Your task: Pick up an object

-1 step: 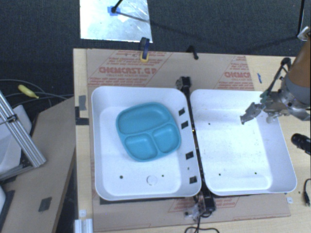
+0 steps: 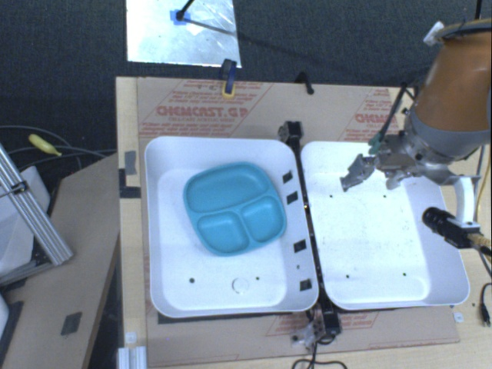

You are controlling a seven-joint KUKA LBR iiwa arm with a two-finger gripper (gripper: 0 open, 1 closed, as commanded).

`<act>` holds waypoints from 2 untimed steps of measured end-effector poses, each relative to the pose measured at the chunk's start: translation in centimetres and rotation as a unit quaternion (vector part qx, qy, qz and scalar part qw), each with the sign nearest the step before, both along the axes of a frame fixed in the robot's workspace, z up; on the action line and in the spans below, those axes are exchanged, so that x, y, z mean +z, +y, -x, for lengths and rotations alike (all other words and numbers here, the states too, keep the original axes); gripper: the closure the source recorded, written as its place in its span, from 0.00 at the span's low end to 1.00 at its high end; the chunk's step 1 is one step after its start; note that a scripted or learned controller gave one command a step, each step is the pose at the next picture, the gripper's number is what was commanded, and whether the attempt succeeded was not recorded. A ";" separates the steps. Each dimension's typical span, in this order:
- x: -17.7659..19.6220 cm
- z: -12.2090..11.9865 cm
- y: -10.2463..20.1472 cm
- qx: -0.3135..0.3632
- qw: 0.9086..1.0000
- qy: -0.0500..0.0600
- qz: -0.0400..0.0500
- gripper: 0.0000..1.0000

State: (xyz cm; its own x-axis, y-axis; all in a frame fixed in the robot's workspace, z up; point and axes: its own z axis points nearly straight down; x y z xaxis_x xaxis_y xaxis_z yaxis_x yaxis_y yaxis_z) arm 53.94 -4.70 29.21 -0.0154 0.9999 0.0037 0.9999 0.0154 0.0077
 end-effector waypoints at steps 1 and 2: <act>22.4 2.3 6.3 -0.003 1.000 -0.007 0.000 0.00; 19.1 3.0 -0.7 -0.010 1.000 0.003 0.003 0.00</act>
State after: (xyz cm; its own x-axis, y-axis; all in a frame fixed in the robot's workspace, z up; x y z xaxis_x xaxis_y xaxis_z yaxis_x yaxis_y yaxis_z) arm 50.98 -5.44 48.27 0.0051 1.0000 -0.0014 1.0000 -0.0051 0.0014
